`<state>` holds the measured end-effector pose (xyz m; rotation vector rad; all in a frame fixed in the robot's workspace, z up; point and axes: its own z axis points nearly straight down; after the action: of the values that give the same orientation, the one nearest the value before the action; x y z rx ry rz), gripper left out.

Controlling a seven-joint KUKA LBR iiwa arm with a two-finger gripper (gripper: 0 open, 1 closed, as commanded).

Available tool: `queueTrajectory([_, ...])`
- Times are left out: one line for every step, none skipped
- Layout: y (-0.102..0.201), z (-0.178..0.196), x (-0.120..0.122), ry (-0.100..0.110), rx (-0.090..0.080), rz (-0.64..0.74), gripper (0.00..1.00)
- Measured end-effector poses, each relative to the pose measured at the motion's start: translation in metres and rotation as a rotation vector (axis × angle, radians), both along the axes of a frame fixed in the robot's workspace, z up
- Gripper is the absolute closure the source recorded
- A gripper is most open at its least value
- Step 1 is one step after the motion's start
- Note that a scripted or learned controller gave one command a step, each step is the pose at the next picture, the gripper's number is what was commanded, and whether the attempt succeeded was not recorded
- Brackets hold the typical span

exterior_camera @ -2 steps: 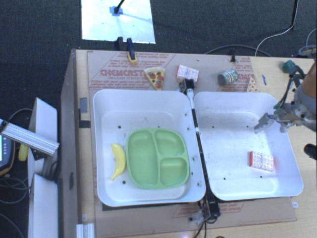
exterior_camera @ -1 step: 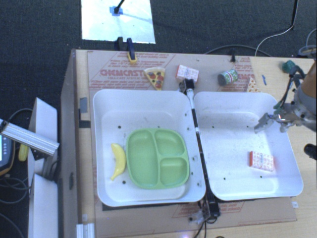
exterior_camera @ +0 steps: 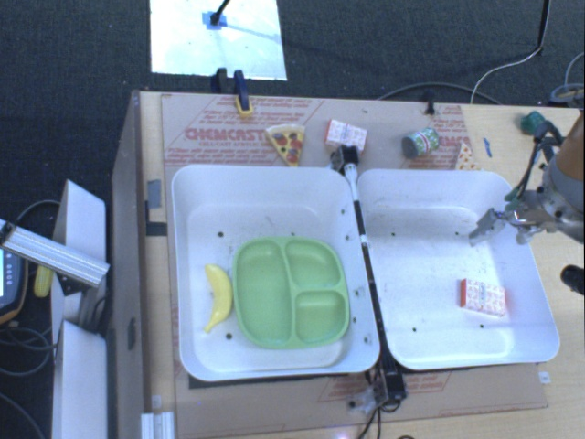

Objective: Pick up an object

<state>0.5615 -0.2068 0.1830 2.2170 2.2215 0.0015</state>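
— Red-and-white, that little box (exterior_camera: 482,297) in the right bin (exterior_camera: 430,355). Is that the one to go for?

— It is the only thing in that bin, lying flat on the floor toward the near right corner, well apart from the walls. The end effector (exterior_camera: 498,222) hangs above the bin's far right part, nothing between its fingers; whether they stand wide or narrow I cannot tell at this size.

— How would the box handle?

— My guess is light, probably card or thin plastic, stiff enough to keep its shape but easy to crush if squeezed hard. It lies low, so the fingers must come nearly to the bin floor. I would close across its shorter sides, from straight above, near the middle so it does not swivel.

— And the left bin (exterior_camera: 192,245)?

— A green divided plate (exterior_camera: 292,291) with a yellow banana (exterior_camera: 218,297) just beside its left edge. The banana looks smooth and curved, likely to roll out of a pinch; the plate is broad and thin-rimmed, awkward for two fingers. The box looks the better choice and the nearer one.

— Anything to watch?

— A glossy surface could slip, and a low grasp may scrape the bin.
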Motion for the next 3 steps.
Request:
queueTrajectory([0.0000,0.0000,0.0000,0.000,0.000,0.000,0.00])
queueTrajectory([0.0000,0.0000,0.0000,0.000,0.000,0.000,0.00])
queueTrajectory([0.0000,0.0000,0.0000,0.000,0.000,0.000,0.00])
